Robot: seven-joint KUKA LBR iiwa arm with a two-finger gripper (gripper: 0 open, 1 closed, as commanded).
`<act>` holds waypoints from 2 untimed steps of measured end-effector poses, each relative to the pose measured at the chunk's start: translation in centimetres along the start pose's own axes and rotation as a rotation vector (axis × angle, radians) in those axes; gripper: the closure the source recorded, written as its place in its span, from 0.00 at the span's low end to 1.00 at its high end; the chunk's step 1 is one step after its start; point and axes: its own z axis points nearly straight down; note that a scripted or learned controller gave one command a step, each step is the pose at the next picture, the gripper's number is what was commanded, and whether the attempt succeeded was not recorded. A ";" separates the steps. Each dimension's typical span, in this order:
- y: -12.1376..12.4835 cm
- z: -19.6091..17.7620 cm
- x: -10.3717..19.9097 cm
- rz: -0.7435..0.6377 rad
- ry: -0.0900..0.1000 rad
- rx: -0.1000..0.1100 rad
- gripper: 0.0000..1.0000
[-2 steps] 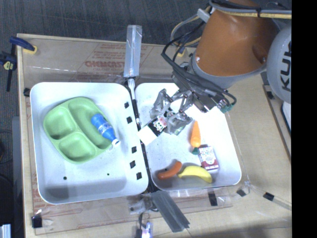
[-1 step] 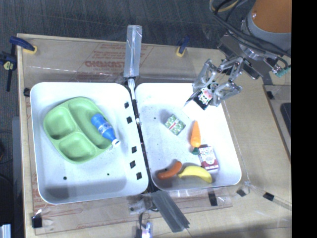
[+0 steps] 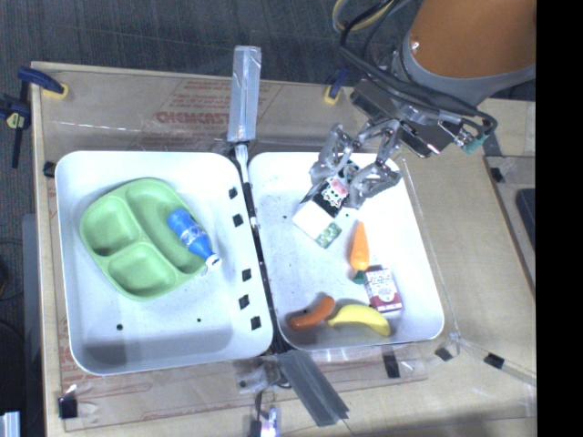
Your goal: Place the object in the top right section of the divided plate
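A green divided plate [image 3: 127, 237] lies in the left bin [image 3: 91, 340]. A blue bottle [image 3: 189, 235] rests on the plate's right side, slanting across its right-hand sections. My gripper [image 3: 352, 177] hangs over the back of the right bin [image 3: 414, 244], its fingers spread. Just below it lies a white carton [image 3: 319, 218] with a cow-patterned end that points up between the fingertips. I cannot tell whether the fingers touch the carton.
The right bin also holds an orange carrot [image 3: 359, 245], a red box [image 3: 383, 289], a yellow banana [image 3: 359, 318] and a brown sausage [image 3: 311, 312] near its front. A grey bar [image 3: 244, 94] stands behind the divider between the bins.
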 end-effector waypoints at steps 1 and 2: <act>4.2 5.8 -8.0 -0.089 0.000 -0.001 1.00; 13.9 6.2 -16.5 -0.034 -0.003 0.001 1.00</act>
